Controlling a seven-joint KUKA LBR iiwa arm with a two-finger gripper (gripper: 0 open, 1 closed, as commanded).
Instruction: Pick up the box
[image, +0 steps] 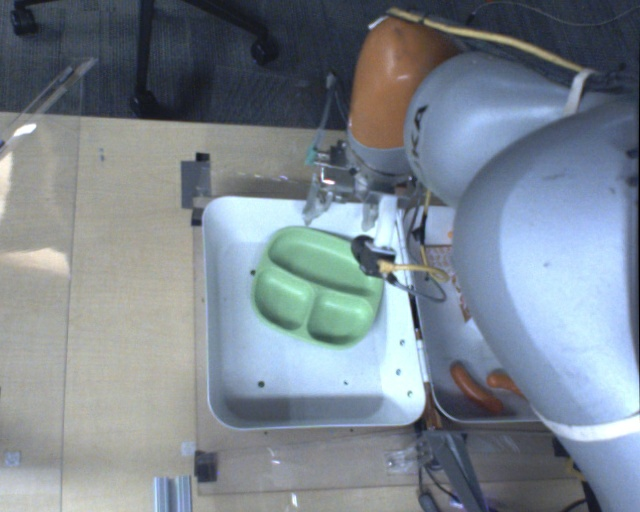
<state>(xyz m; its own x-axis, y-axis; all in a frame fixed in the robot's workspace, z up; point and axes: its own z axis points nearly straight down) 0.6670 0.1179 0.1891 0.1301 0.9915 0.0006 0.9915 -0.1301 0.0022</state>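
Your gripper (342, 207) hangs over the 12 o'clock rim of the left bin (214, 330). Its two fingers (314, 205) are spread apart, with bare white bin wall showing between them, so it is released and grips nothing.

Just toward 6 o'clock from the fingertips lies a green divided plate (312, 288). It has three compartments and takes up the middle of the left bin, tilted so its long side runs from 10 o'clock to 4 o'clock. The fingers are close to its upper edge, but you cannot tell whether they touch it.

At 3 o'clock of the left bin you see the right bin (436, 400), mostly covered by the grey arm (540, 250) and its orange band (385, 90). Near that bin's 11 o'clock corner a pale sliver with orange print shows beside the arm. That is most likely the box (456, 275), though too little shows for you to be sure. It lies apart from the gripper, on the far side of the wall between the bins.

Toward 7 o'clock in the right bin lie two orange-red sausage-like pieces (475, 388), close together.
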